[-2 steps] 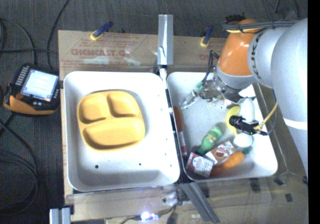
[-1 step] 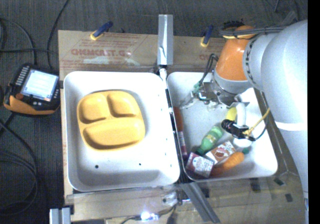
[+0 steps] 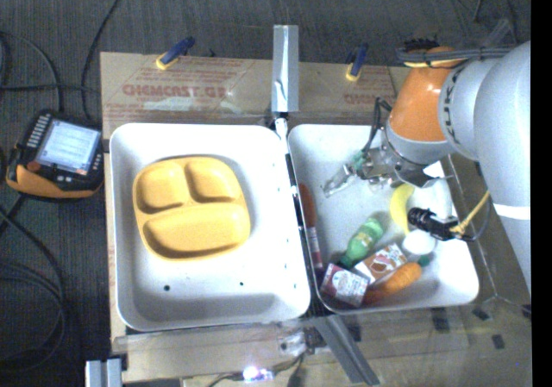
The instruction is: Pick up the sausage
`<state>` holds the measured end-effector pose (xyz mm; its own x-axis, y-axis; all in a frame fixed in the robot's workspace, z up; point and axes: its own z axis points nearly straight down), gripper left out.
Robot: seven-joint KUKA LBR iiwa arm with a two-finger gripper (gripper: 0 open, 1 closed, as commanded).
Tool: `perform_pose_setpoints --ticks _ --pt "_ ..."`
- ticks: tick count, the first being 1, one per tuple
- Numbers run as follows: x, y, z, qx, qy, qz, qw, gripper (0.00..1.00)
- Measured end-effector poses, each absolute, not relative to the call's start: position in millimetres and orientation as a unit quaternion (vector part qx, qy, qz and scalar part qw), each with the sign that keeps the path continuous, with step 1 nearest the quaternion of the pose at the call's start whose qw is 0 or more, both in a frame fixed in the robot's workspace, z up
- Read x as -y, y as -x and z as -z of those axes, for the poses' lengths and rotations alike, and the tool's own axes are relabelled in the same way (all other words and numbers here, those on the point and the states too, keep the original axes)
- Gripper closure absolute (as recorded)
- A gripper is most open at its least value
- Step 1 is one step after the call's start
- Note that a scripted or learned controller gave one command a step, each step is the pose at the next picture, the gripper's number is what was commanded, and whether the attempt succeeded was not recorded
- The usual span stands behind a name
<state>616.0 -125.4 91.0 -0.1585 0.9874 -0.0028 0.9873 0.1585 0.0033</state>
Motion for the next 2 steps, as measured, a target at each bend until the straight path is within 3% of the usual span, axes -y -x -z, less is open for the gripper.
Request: perform_pose_setpoints --ticks 2 --pt "129.0 -619.7 -89.7 -0.748 -0.663 -0.0035 0.003 0.00"
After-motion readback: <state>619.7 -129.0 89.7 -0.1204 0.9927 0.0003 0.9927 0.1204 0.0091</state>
